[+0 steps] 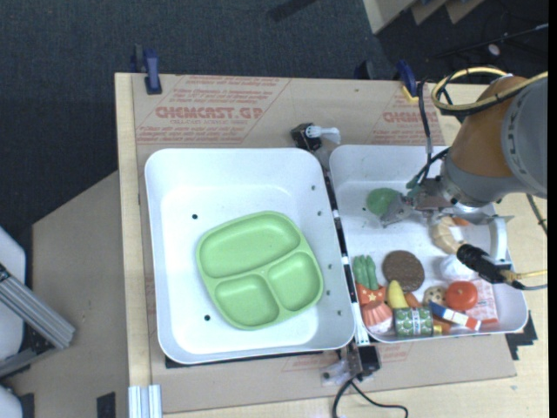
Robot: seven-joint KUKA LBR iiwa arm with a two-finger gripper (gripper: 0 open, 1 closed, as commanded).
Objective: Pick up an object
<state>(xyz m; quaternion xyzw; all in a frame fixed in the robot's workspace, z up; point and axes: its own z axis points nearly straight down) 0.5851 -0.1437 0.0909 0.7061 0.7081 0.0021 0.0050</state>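
In the right bin [348, 168], my gripper [397, 211] reaches in from the right and hangs low over the bin's upper half. Its tip lies just right of a round green object [378, 200], touching or nearly touching it. A brown round disc [403, 269] lies below the gripper. A pale beige object [447, 234] sits under the wrist. Toy foods crowd the bin's lower edge: green pods [364, 271], a red piece [374, 304], a yellow piece [396, 294], a green can [413, 322] and a red tomato [461, 295].
The left bin [174, 190] holds a light green divided plate [259, 269]. A small black and white fixture [312, 135] stands at the top between the bins. The grey and orange arm [492, 142] covers the right bin's upper right corner. Black cables run along its right side.
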